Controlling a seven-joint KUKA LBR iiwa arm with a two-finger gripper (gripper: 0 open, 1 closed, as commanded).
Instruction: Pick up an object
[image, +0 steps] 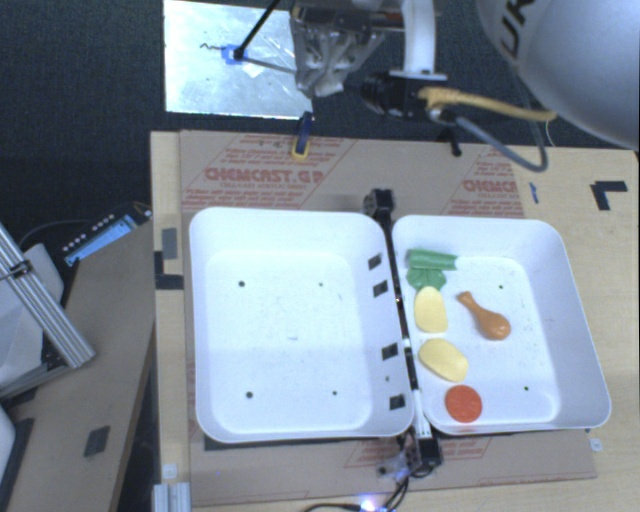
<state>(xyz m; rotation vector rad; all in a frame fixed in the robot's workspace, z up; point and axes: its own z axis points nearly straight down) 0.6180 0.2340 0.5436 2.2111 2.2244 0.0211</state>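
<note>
A flat red round disc (463, 403) is seen nearest the camera in the shallow white right-hand bin (575, 330), close to its near wall. Just beyond it, a yellow rounded oval piece (443, 359) is laid, and farther back a second, paler yellow oval piece (430, 309) is set just beside the divide between the bins. To the right of that, an orange-brown drumstick-shaped toy (485, 315) is placed at a slant, apart from the others. A green leafy-looking piece (430, 263) is found farthest in, touching or nearly touching the paler oval. The shallow white left-hand bin (215, 330) is set alongside on the cardboard-covered tabletop (260, 170). At the far edge, the grey metal jaws (318, 75) are held high above the tabletop, well apart from every object; whether they are wide or narrow cannot be told.
</note>
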